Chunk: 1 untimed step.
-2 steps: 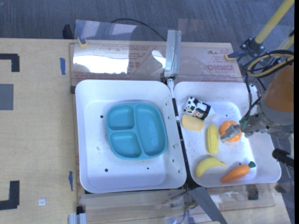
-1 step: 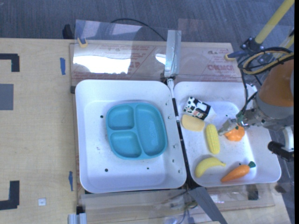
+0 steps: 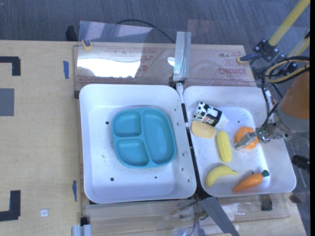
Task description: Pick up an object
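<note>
The right bin [image 3: 275,156] holds several toy foods. An orange fruit [image 3: 245,133] lies at its right middle, and my gripper [image 3: 244,141] is down on it, reaching in from the right and partly covering it. To the left of the fruit lies a yellow corn cob [image 3: 224,146]. A banana [image 3: 220,174] and a carrot [image 3: 250,181] lie near the front wall. A black-and-white carton [image 3: 206,113] and a pale yellow piece [image 3: 203,130] sit at the bin's back left.
The left bin [image 3: 93,132] bears a teal divided plate [image 3: 143,136]. A raised divider [image 3: 186,132] separates the two bins. Cables [image 3: 280,70] and the arm's orange band [image 3: 300,100] hang over the right bin's far right side.
</note>
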{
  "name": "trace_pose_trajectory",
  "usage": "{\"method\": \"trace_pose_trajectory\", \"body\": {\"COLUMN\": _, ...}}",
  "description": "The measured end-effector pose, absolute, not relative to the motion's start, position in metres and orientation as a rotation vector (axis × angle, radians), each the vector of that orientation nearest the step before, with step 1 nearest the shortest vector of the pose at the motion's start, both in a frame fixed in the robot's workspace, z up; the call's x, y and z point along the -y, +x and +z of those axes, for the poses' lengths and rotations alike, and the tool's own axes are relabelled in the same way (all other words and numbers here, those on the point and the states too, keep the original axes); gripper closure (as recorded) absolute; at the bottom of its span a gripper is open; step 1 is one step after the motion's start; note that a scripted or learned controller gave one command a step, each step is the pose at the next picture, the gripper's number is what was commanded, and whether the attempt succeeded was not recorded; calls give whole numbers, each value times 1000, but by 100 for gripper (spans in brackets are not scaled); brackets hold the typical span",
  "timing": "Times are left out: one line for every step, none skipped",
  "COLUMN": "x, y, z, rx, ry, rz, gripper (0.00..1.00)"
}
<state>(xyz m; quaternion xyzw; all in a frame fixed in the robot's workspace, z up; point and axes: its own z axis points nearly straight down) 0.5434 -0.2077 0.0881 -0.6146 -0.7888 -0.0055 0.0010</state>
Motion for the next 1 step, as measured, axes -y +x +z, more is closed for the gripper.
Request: {"method": "trace_pose_trajectory", "body": {"x": 212, "y": 543, "z": 98, "rx": 2477, "ry": -1940, "rz": -11, "gripper": 100}}
